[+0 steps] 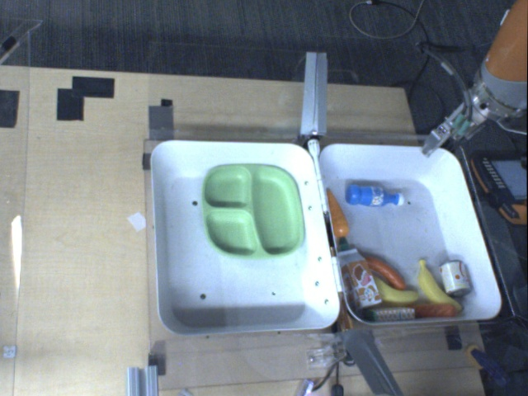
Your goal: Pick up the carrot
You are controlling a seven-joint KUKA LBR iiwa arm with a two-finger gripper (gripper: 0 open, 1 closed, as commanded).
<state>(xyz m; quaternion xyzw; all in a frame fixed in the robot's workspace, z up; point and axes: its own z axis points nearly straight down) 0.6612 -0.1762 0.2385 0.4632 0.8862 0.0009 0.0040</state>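
Observation:
The carrot (334, 211) is orange with a green end and lies lengthwise against the left wall of the right bin (462, 190). My gripper (435, 140) hangs over the far right corner of that bin. It is well away from the carrot, up and to the right of it, with nothing seen in it. The orange band of the arm (507, 52) shows at the top right.
In the right bin a blue bottle (374, 195) lies right of the carrot. Near the front wall are a small carton (360, 283), an orange-red piece (386, 271), two bananas (430, 284) and a can (454, 277). A green divided plate (252, 209) sits in the left bin (173, 246).

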